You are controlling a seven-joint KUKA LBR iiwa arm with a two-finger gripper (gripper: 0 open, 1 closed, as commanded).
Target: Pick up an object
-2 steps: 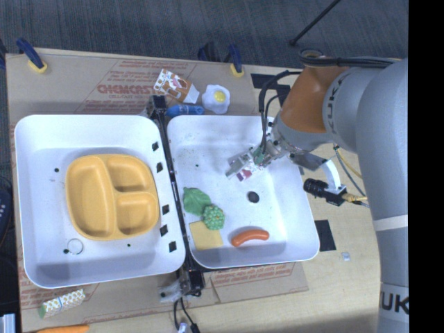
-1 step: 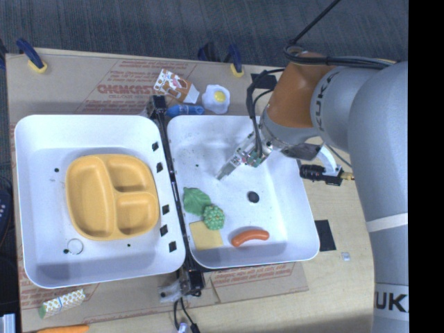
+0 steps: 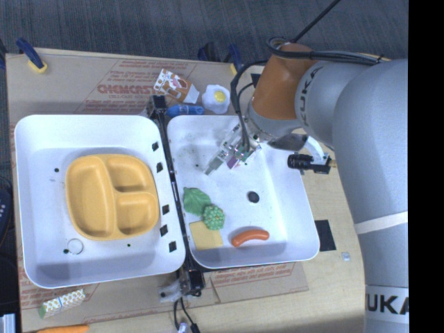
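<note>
Nearby, orange sausage [image 3: 249, 237], green toys [image 3: 205, 208], yellow block [image 3: 206, 235] below the tool [image 3: 223, 159].

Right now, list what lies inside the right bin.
Right bin: green leafy toy, green bumpy piece, yellow block, orange sausage, the tool. The arm covers its upper right corner.

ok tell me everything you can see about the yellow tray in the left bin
The tray is a yellow, matte, plastic-looking dish with rounded corners and three compartments: one long one down its left side and two smaller ones stacked on its right. It lies flat and right way up on the floor of the left bin, roughly centred, turned slightly askew. Nothing sits in its compartments. It touches only the bin floor; the claw is over the right bin.
</note>
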